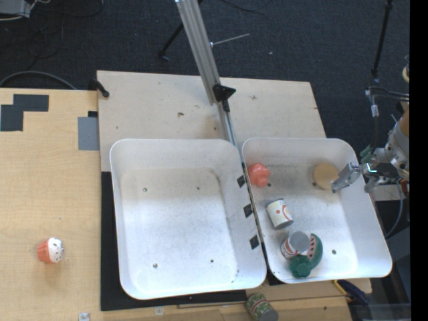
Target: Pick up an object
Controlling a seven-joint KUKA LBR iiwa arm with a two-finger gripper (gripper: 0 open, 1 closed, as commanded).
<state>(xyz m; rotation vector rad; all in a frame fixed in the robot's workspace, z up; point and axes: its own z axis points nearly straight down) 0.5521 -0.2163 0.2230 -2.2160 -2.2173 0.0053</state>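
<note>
The right bin (pixel 374 246) holds several small objects. A pink-orange lump (pixel 258 174) lies by its left wall and a tan round piece (pixel 326 174) sits near the far right. A white cup with a red mark (pixel 280 213) lies in the middle. Nearer the front, a small can (pixel 294 243) rests against a green toy (pixel 309 258). My gripper (pixel 349 174) reaches in over the bin's right wall, just right of the tan round piece and apart from it. Nothing shows in its grasp.
The left bin (pixel 134 159) sits beside the right one, with black clips (pixel 245 209) along the shared wall. An aluminium post (pixel 200 45) slants up behind the bins. An orange-and-white toy (pixel 50 250) lies on the wooden table at left. A can (pixel 259 306) lies below the bins.
</note>
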